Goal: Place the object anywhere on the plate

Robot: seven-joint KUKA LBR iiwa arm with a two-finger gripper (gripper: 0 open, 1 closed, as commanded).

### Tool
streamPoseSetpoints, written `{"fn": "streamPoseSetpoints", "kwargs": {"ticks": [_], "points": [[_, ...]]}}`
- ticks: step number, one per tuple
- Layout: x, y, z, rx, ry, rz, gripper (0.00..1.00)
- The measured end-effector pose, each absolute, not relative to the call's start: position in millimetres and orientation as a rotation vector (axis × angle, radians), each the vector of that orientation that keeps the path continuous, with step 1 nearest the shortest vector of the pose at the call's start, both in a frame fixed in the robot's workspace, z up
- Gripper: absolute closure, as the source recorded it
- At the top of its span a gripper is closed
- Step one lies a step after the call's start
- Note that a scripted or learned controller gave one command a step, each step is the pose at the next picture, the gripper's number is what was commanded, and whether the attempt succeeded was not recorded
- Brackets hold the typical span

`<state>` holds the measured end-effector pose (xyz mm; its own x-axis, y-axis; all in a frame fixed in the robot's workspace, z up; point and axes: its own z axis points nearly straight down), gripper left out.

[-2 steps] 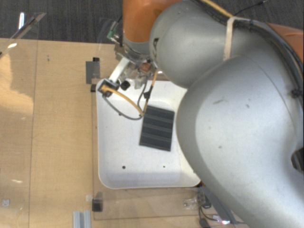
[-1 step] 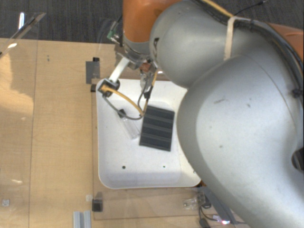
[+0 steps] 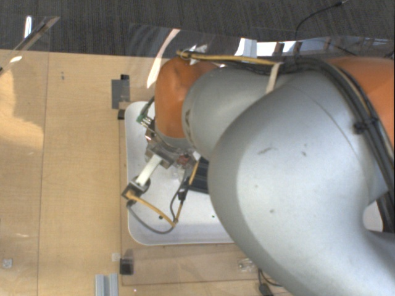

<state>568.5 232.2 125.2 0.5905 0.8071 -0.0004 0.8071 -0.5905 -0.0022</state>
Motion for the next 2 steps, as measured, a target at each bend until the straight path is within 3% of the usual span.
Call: {"fn": "streamPoseSetpoints", "kwargs": {"ticks": [1, 2], "points": [[570.4, 231, 136, -2.801, -1.415, -0.003, 1.00], [669.7, 235, 212, -2.512, -1.889, -0.012, 1.00]]}}
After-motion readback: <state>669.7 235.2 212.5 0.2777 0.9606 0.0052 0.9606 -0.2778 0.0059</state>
